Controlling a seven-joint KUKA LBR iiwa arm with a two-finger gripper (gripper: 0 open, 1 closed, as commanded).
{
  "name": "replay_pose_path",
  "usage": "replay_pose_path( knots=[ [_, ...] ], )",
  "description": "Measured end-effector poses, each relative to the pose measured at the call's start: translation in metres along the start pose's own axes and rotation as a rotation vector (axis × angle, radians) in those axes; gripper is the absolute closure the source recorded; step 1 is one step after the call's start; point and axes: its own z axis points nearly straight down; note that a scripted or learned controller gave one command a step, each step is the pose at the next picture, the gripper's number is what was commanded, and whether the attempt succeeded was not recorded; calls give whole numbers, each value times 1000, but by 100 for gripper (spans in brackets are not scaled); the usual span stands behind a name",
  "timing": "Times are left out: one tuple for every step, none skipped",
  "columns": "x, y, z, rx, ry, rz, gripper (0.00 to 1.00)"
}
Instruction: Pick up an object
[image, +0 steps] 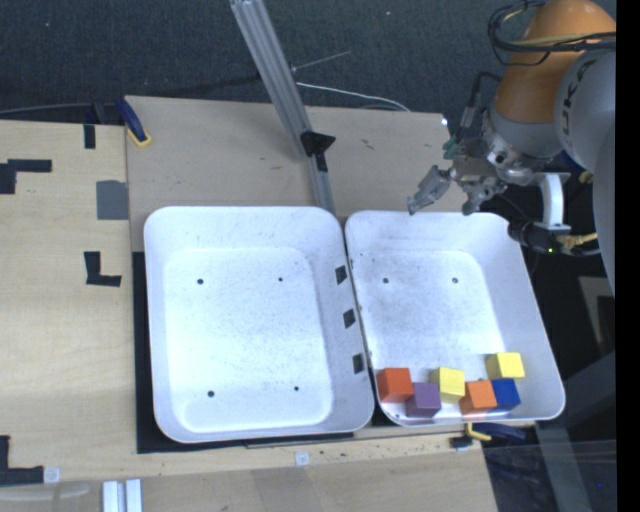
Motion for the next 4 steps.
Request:
replay_pose_path(
  knots=[
    [18, -6, 56, 5, 1, 0, 0],
    [-35, -44, 14, -2, 0, 6, 0],
    [-6, -173, 123, 11, 5, 3, 0],
    [-18, -101, 151, -3, 2, -1, 0]
  ],
)
